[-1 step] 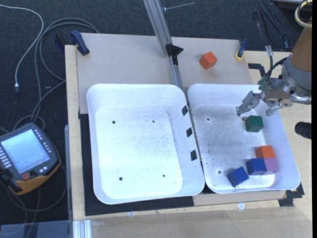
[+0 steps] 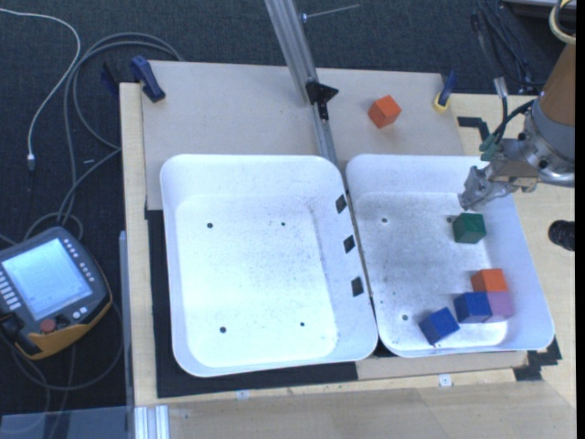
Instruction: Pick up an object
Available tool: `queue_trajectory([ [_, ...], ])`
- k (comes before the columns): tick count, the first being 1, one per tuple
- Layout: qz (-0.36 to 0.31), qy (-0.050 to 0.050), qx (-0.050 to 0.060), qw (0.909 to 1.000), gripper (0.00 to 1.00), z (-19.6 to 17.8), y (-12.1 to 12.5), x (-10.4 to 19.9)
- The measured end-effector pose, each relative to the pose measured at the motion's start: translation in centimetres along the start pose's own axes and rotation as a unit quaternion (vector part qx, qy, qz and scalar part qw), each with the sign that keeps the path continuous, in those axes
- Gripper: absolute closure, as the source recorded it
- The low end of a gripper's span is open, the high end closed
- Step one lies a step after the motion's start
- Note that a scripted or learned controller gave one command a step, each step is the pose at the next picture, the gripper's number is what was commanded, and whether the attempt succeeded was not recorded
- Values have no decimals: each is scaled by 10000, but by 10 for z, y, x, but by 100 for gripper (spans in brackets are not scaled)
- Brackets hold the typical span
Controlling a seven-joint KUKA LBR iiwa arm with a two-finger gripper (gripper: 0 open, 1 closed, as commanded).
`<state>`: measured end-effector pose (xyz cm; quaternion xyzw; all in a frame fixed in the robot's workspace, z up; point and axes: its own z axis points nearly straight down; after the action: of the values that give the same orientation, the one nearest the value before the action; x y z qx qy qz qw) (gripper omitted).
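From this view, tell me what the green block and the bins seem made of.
Green block: probably painted wood or foam, with a matte, even colour and no glare. Bins: likely thin moulded plastic, smooth white with rounded rims and a soft sheen, speckled with dark scuffs.

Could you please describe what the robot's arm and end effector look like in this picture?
The arm enters from the right: a grey, rounded body with an orange band above the wrist. Dark cables, one green-tinted, run along the wrist. The end effector is small, pale grey metal, with slim fingers pointing down into the right shallow white plastic bin.
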<state>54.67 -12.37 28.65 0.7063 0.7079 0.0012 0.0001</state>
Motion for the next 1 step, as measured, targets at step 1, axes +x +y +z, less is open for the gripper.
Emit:
queue_trajectory([
  [1, 14, 0, 35, 10000, 100, 42, -6, -5],
])
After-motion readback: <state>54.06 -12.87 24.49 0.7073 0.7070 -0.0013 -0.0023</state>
